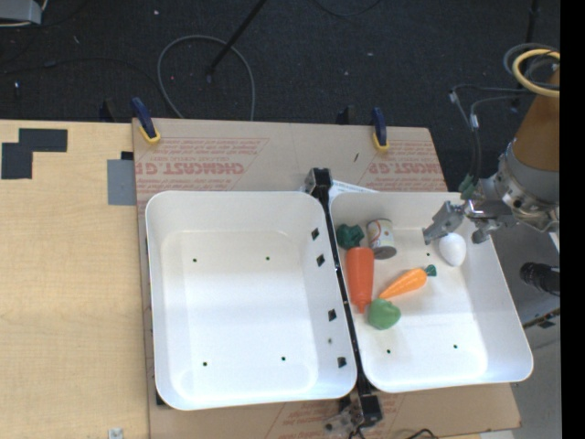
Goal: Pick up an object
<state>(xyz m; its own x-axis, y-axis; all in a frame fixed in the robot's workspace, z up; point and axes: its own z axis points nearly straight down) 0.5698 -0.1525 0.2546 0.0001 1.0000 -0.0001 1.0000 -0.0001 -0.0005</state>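
White plastic makes up the two largest things we see: the left bin and the right bin, sitting side by side on a cardboard sheet clamped to the bench. Our arm reaches in from the right, its gripper low over the right bin's upper right corner. The fingers seem spread, with a white egg-shaped object just below and between them, but we cannot tell for certain whether the jaws are open or pressing on it.

Every candidate to pick lies in the right bin. An orange cylinder lies along the divider, an orange carrot lies tilted beside it, a green ball sits just below them, a small can and a dark green piece lie above.

We judge the white object the likely target. Its smooth, rounded shape could squirt out as the fingers close, and it sits near the bin wall, so a finger may catch the rim and skew the grasp.
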